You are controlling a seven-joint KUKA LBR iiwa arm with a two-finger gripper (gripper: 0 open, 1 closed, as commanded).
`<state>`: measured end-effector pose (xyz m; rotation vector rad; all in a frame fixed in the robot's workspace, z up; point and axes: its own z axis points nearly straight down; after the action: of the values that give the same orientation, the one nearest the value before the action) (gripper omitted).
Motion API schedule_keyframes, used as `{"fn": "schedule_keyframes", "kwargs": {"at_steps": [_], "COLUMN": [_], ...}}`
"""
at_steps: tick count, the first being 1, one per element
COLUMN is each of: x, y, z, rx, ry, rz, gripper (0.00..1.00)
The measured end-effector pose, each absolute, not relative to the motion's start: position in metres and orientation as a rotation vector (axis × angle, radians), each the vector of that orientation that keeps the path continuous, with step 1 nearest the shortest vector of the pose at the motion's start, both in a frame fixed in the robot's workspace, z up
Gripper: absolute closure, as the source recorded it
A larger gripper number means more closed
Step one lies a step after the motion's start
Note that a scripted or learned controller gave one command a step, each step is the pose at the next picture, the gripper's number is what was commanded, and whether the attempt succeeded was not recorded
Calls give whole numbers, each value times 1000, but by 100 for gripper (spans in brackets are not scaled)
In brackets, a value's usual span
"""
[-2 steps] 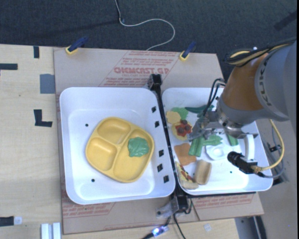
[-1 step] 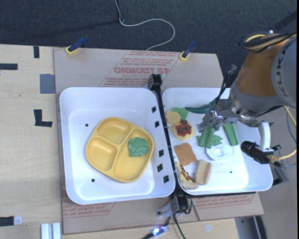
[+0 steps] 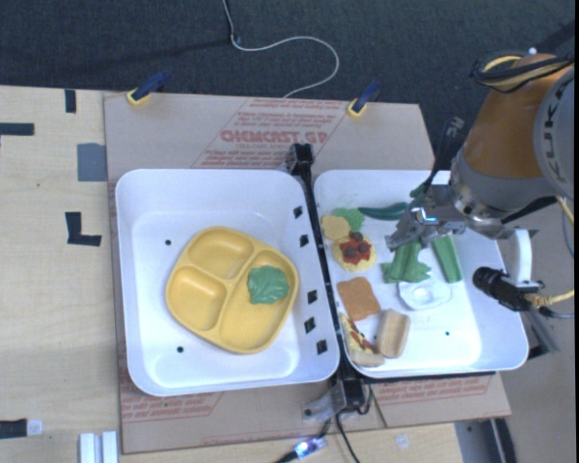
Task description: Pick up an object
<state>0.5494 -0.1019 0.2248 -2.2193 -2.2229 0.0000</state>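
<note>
My gripper (image 3: 413,228) hangs over the middle of the right bin (image 3: 482,359), just above a cluster of green toy vegetables: a leafy piece (image 3: 402,262) and a long green stick (image 3: 448,257). To its left lie a green pod (image 3: 380,210), a yellow piece (image 3: 336,227) and a round piece with red topping (image 3: 355,250). Nearer the front are a brown toast slice (image 3: 359,297), a bread roll (image 3: 394,334), a sandwich piece (image 3: 359,341) and a white egg (image 3: 423,294). Nothing visibly sits in the gripper.
The left bin (image 3: 145,201) holds a yellow divided plate (image 3: 212,292) with a green leaf (image 3: 267,284) on it. A black divider clip (image 3: 300,156) sits between the bins at the back. The arm's black cable fitting (image 3: 497,285) overhangs the right bin's right side.
</note>
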Motion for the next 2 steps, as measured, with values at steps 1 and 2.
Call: {"fn": "schedule_keyframes", "kwargs": {"at_steps": [1, 2], "x": [557, 548], "y": [-41, -20], "z": [219, 217], "rx": [-2213, -2218], "ry": [-2227, -2223], "rz": [1, 4], "gripper": [100, 100]}}
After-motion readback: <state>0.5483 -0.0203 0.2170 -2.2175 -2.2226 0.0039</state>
